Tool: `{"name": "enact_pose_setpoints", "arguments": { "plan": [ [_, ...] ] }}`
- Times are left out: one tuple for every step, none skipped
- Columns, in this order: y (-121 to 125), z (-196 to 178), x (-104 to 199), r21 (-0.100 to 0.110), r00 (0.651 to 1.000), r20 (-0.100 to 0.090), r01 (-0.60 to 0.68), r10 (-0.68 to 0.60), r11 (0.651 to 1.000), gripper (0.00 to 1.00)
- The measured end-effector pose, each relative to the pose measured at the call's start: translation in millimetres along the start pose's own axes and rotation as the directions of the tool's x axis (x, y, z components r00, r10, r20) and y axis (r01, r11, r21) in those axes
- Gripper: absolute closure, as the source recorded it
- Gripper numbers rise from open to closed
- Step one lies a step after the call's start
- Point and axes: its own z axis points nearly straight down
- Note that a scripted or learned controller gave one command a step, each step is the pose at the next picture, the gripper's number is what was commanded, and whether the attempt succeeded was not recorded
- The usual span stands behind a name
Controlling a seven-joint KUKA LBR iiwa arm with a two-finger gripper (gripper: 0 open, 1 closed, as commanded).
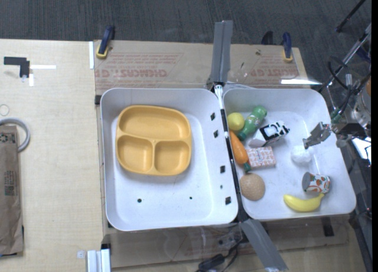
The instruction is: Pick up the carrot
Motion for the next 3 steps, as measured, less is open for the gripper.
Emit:
{"name": "enact_pose_setpoints", "arguments": {
  "plan": [
    [-28.1, -10.4, 109.2, -0.002, 1.0, 0.001, 0.031, -0.031, 1.0, 0.0],
    [19.0, -123.3, 92.0, -0.003, 0.997, 0.002, -0.082, 0.082, 0.997, 0.0],
    [-25.4, -61.0, 139.2, -0.001, 0.999, 0.002, 0.038, -0.038, 0.999, 0.0]
  ]
}}
